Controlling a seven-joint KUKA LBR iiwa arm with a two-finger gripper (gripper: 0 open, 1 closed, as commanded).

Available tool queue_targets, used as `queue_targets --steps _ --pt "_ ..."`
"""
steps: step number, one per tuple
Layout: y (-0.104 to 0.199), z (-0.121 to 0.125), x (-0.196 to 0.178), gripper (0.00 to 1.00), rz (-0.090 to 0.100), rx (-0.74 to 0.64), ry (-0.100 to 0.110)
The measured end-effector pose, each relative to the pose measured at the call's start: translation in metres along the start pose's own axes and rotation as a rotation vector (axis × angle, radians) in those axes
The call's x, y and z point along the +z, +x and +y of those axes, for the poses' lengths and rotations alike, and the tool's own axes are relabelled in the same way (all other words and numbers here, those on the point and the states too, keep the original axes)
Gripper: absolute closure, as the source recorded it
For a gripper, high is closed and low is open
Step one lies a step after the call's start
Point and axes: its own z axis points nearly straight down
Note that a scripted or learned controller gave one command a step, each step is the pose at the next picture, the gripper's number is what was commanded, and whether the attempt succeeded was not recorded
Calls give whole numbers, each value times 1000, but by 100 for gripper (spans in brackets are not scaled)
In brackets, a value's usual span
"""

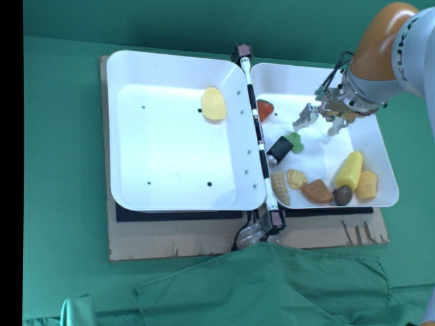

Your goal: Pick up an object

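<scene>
**Currently: gripper released above right bin, nothing grasped**

I see the gripper (318,119) hanging over the right bin (380,156), its two fingers spread apart with nothing between them. Taking the right bin as my landmark: a yellow bottle (349,170) stands tilted near its front right corner, with a ridged yellow piece (368,184) just beside it and a brown round piece (342,195) touching its base. An orange piece (317,191) and a small yellow block (296,178) lie along the front wall. A black cylinder (279,148) and a green piece (295,141) sit near the bin's middle, below the gripper. A red item (264,108) rests against its left wall. In the left bin (129,155) lies one yellow oval (213,104).
</scene>
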Motion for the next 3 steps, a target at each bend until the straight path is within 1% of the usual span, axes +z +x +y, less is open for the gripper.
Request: queue_targets --steps 1,2,3 --pt "2 -29 -102 0 0 -6 -15" --pt "-5 -57 -5 0 4 -4 5" --pt "-24 15 14 0 1 -9 -13"
